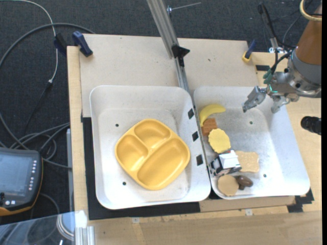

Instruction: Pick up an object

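From the overhead camera, the bench [133,60] carries two shallow white bins set side by side, and the seam where they meet serves as the landmark here. Left of the seam, the left bin [102,106] holds a yellow divided plate [152,153] lying flat near its middle, three compartments facing up, with nothing in them.

Just right of the seam, the right bin [286,152] has its contents bunched along its left wall. Nearest the far end of the seam lies a banana [211,112], touching a small brown block [208,126] just below it. Next down the seam comes a round yellow piece [219,140], then a small white and black box [226,162] with a tan toast-like slice [249,161] touching its right side. At the near end of the seam sit a tan disc [228,185] and a dark brown lump [244,182] against it.

The gripper [263,102] hangs over the far right part of the right bin, well apart from the cluster beside the seam. Its two fingers [251,101] stand apart with nothing between them.

A metal pole [162,19] slants up from the far end of the seam. Beyond the left bin, a blue clamp [82,43] grips the bench corner, cables [30,34] trail over the dark floor, and a pendant screen [18,177] lies farther left.
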Action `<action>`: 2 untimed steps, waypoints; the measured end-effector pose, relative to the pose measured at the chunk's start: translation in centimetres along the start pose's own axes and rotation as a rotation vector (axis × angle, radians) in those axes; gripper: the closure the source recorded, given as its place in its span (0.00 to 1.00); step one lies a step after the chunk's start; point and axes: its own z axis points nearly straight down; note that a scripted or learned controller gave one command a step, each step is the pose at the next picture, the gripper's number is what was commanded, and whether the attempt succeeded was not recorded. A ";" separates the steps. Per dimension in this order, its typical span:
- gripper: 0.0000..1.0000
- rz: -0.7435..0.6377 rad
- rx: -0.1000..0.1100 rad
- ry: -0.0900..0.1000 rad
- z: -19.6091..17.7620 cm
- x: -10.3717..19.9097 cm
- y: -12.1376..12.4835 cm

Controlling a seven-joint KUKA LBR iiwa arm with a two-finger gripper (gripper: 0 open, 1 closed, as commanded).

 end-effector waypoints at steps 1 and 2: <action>0.00 -0.004 -0.015 -0.003 -9.2 2.4 1.7; 1.00 -0.004 -0.008 -0.003 -9.8 2.3 1.6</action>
